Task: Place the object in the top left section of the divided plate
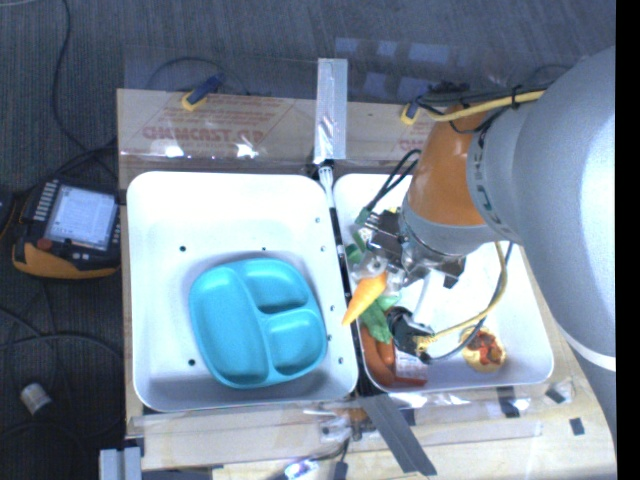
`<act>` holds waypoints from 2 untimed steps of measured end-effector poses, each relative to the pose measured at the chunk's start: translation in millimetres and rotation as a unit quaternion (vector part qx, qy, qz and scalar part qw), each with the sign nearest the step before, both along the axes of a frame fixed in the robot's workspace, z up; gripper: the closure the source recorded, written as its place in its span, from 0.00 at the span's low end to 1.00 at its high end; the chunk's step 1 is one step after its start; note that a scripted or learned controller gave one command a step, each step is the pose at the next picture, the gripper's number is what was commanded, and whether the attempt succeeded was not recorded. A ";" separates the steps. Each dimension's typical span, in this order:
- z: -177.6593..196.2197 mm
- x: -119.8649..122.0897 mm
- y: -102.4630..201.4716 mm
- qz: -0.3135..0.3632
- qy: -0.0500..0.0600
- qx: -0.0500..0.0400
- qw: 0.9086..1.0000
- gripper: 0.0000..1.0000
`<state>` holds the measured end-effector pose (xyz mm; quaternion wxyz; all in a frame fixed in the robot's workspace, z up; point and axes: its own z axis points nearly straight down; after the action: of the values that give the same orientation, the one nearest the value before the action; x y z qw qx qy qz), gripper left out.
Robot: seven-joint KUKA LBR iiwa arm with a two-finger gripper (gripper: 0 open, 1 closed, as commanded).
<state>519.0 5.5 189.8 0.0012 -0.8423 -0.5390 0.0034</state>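
Over the right white bin [520, 363] the grey arm's gripper [385, 283] hangs above an orange toy carrot [363, 296], grip impossible to tell, seemingly lifting it toward the blue divided plastic plate [258, 318] waiting left.

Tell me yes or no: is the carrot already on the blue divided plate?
No. The carrot is at the right bin's left edge under the arm, while the blue divided plate sits in the left bin.
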 end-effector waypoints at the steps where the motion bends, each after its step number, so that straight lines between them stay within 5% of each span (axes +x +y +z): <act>1: 0.2 0.1 0.0 0.000 0.000 0.000 1.000 0.00; 2: 7.7 -0.5 0.7 0.001 0.002 0.000 1.000 1.00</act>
<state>518.5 6.2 197.5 0.0024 -0.8417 -0.5399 0.0054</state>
